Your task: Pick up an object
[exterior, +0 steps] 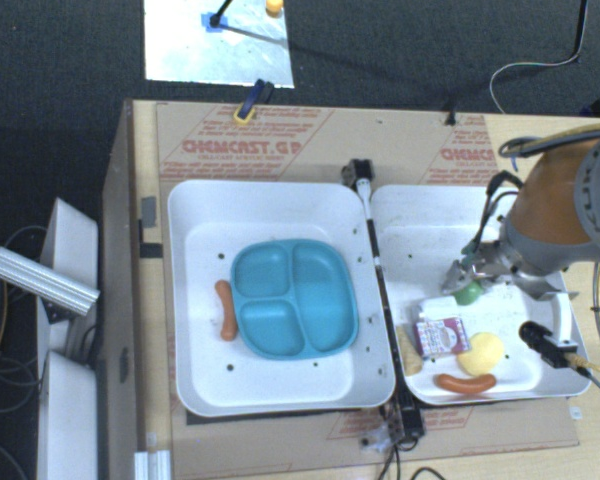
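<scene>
Dark carpet surrounds the desk (280,133) and its two white bins. Nearest in the right bin (420,228) lie a sausage (465,383), a yellow lemon (485,351) and a small pink carton (442,336). Just beyond, the hand (467,278) sits low over a small green object (468,292); whether it is spread or pinching I cannot tell. Nothing looks lifted yet, so gripping and raising remain. Farther left, the other bin (200,228) holds a blue tray (293,298).

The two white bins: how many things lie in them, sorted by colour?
Orange: 2, sausage beside the tray, sausage at the right bin's front
Blue: 1, divided plastic tray
Yellow: 1, round lemon-like fruit
Green: 1, small round piece
Pink: 1, small carton
Total: 6
</scene>
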`<state>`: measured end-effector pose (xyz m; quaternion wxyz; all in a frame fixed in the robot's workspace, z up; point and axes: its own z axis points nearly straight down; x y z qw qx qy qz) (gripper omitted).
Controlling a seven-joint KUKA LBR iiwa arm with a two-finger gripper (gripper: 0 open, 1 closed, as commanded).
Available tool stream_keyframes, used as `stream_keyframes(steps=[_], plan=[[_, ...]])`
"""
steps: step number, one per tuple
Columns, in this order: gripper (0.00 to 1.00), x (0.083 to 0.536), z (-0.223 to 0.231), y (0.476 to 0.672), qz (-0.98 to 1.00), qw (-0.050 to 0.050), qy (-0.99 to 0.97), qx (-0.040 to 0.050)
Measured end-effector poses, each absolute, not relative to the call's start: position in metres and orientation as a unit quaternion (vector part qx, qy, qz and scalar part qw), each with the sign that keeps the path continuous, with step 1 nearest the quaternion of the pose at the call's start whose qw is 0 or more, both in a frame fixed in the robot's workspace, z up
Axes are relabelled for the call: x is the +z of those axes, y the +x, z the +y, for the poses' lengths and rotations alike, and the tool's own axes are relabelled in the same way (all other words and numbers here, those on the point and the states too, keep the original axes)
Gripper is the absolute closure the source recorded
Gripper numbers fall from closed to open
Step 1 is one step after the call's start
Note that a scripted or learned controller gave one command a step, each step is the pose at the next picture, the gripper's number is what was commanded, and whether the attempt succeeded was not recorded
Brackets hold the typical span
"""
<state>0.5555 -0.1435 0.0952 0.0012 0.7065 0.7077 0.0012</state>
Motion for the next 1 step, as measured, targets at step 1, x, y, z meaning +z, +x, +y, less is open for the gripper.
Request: stream_keyframes(steps=[1], plan=[[1.00,0.1844,-0.0977,0.5753,0.709,0.002,0.706,0.0016]])
